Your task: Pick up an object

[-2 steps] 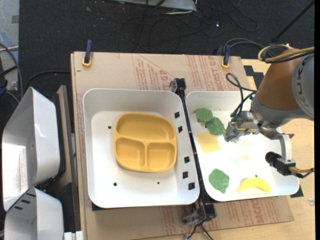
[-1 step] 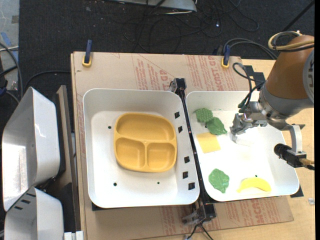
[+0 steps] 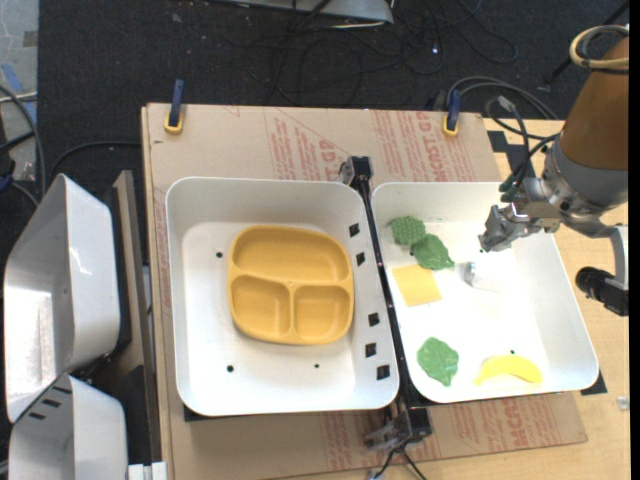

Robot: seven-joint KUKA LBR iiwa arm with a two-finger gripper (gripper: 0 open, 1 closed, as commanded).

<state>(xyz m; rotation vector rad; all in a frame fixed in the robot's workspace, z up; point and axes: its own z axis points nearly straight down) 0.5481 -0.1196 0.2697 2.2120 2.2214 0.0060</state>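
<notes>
My gripper hangs over the right bin near the small clear object, positioned for descent; its grasp state I cannot tell.

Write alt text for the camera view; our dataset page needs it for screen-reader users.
A grey robot arm reaches from the right, its end effector above the right white bin, which holds green leafy pieces, a yellow cheese slice and a banana. The left bin holds a yellow divided plate.
</notes>
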